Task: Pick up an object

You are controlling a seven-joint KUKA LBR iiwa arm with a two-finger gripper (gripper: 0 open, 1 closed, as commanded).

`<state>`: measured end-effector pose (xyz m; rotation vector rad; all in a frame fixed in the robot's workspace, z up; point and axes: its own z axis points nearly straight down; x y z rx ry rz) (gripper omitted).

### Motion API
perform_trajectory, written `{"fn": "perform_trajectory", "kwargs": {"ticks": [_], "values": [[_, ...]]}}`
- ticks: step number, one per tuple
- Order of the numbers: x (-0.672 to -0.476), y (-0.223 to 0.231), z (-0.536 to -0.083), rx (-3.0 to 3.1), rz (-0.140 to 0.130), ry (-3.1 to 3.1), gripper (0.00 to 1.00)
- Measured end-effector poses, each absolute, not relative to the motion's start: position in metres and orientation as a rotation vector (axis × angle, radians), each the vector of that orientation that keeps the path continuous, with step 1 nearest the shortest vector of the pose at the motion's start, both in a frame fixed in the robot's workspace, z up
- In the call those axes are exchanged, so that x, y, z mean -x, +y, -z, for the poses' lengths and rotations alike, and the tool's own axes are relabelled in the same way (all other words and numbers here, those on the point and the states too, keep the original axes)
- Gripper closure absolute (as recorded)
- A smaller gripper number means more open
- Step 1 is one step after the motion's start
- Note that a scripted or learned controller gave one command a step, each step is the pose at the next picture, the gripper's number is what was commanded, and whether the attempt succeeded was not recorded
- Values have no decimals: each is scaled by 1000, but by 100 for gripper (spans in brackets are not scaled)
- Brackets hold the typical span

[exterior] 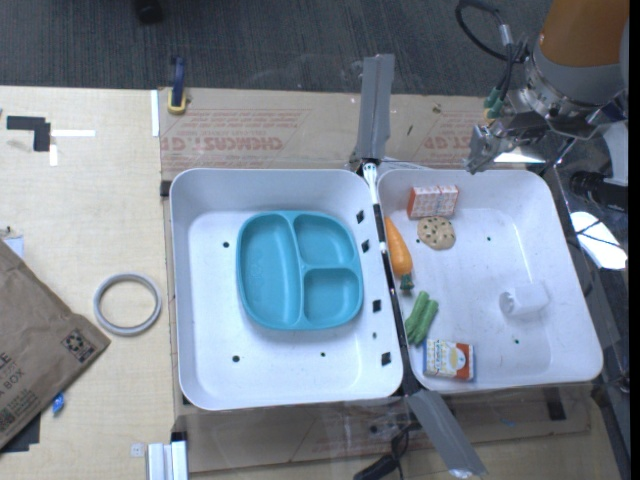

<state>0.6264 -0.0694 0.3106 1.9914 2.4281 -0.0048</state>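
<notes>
My gripper hangs over the far rim of the right bin; I cannot tell its state, and I see nothing in it. Pick not yet begun, I judge. Right bin count: one pink carton, one cookie, one carrot, one green pod bunch, one small box, one white cup. Left bin: one blue tray.

The grey arm (orange band above the wrist) reaches in from the upper right, its gripper hanging low, finger state too small to tell.
</notes>
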Motion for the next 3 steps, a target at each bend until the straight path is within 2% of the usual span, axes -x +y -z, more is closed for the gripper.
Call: {"fn": "perform_trajectory", "kwargs": {"ticks": [1, 2, 3], "values": [[-594, -32, -220, -2128, 8, 2315, 100], [-573, -96, -259, -1786, 4, 2584, 100], [-574, -42, -189, -1440, 3, 2795, 100]]}}
